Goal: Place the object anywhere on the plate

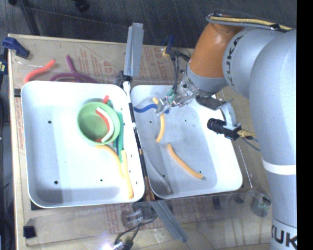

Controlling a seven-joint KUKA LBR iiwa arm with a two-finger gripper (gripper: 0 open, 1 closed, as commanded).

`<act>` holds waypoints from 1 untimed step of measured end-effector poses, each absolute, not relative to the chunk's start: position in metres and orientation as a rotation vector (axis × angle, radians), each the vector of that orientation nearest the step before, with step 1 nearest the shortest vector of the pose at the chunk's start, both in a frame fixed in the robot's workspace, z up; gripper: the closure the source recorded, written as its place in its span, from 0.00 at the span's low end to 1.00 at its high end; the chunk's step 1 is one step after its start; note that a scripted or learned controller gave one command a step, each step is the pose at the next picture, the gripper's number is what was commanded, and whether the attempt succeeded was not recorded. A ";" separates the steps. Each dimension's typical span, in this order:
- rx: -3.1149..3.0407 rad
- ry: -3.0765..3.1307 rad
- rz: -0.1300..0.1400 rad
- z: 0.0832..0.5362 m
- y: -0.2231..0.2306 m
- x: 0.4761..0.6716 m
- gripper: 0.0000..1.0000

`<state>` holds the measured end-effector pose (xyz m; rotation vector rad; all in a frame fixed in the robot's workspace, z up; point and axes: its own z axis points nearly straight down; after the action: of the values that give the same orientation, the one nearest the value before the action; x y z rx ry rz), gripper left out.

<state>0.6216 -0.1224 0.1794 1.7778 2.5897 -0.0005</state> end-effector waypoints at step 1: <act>1.265 2.873 -0.001 0.193 -0.079 0.657 1.00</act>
<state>0.6573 -0.0793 0.1930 1.2647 2.8731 -0.0005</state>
